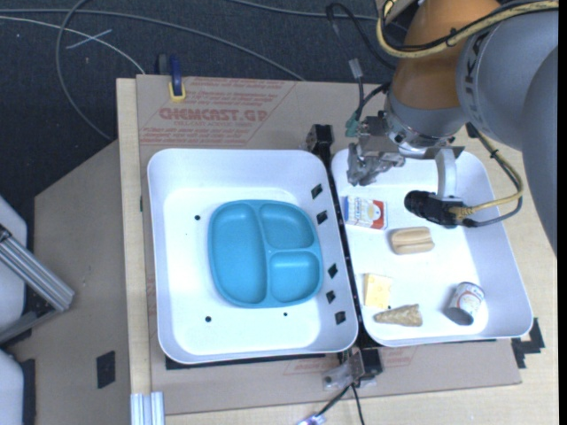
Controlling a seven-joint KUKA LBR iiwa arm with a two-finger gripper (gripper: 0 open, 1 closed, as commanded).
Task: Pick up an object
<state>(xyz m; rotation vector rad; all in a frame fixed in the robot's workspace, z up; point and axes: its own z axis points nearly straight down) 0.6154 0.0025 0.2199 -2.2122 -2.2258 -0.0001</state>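
Gripper (366, 173): over far-left corner of the right bin (496, 193), just above the packet (365, 212). Nothing visibly held.
Claw state: can't tell from this angle, released or clenched.
Likely target: the packet, since it's the closest obj to the gripper. My guess, not certain.
Packet pos: lies flat on the right bin floor, far-left part, near the wall between the bins. Apart from the other items.
Packet handling: white w/ red print, small and flat. Prob. light, thin card or foil, so it could crush or bend. Flat face may be slick.
Grip spot: across the short sides, at mid-length, coming straight down. Low profile means little to bite on, so it may slip out.
Other options: roll (411, 240) looks thicker and prob. softer, an easier pinch. Can (464, 302) is stiff and round and may roll away.
Count, bins: 2 (left bin (177, 237) + right bin).
Count, left bin: 1 blue plate (264, 252), 3 compartments.
Count, right bin: 5 objs, namely 1 packet, 1 roll, 1 yellow slab (377, 289), 1 tan wedge (397, 315), 1 can.
Spacing: slab and wedge sit close together at the near side. Can is near-right, well apart from the packet.
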